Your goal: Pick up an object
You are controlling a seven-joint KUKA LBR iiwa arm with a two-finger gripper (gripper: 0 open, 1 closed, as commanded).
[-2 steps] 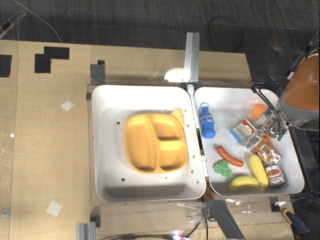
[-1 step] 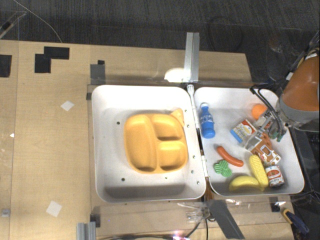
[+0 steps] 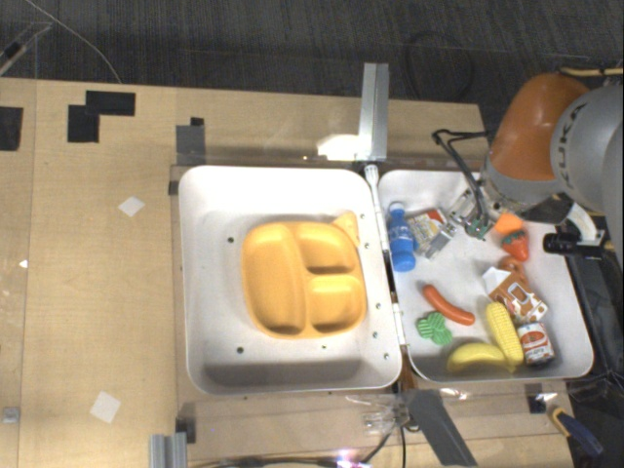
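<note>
Toys lie loose in the right white bin: a blue plastic bottle at ten o'clock, a red sausage at centre, green broccoli at seven, a yellow banana and corn cob at six, an orange carrot at two

white bins, yellow tray, blue bottle, red sausage, green toy, yellow banana, yellow corn, orange carrot, tan wood bench
</note>
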